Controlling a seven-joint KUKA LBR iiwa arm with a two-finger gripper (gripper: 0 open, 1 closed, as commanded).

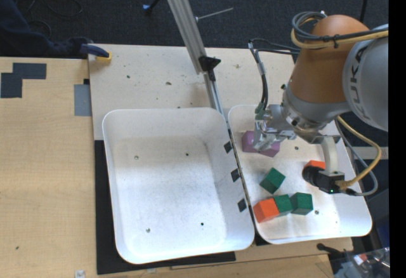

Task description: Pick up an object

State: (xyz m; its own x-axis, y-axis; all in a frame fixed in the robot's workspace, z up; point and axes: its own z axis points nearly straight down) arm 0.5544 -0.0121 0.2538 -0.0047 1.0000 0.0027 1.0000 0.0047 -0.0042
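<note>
My gripper (266, 138) hangs low in the right bin (355, 223), at its far left part, directly over a purple block (259, 143). Its metal fingers reach down onto the block's top and hide part of it. Whether they grasp the block is unclear from this angle. Nearer the front of the same bin lie a green block (273, 179), an orange block (266, 209) and two more green blocks (295, 203) touching it. A small orange piece (316, 165) lies to the right, beside a black part of the arm.
The left bin (120, 143) is beside the right one, divided from it by a rim with black clips. A slanted metal rail (188, 26) rises behind the bins. The arm's cables loop above the right bin's right half.
</note>
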